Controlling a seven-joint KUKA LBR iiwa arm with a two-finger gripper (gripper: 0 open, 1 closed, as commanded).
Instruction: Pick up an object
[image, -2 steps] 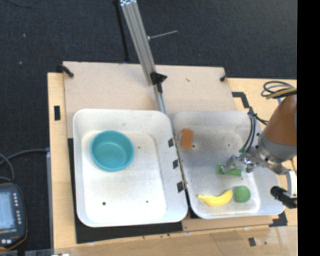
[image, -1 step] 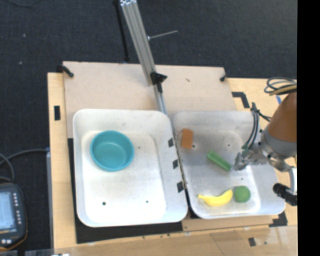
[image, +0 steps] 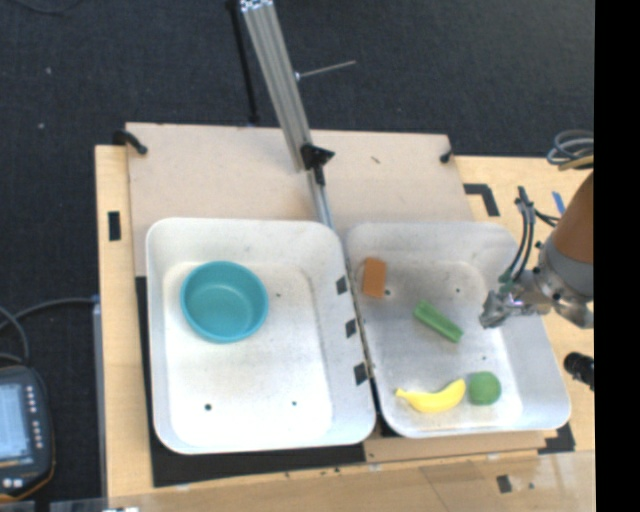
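Observation:
The right bin (image: 530, 350) holds an orange block (image: 374, 278) at its upper left, a green oblong piece (image: 438, 322) in the middle, a yellow banana (image: 432, 398) at the front and a green ball (image: 484, 388) beside the banana. My gripper (image: 496, 312) hangs over the right part of this bin, to the right of the green oblong piece and above the green ball. Nothing shows between its fingers.
The left bin (image: 300, 400) holds a teal bowl (image: 225, 301) at its upper left. A slanted metal pole (image: 290, 110) rises from the seam between the bins. A handheld screen (image: 20, 420) lies off the bench at the far left.

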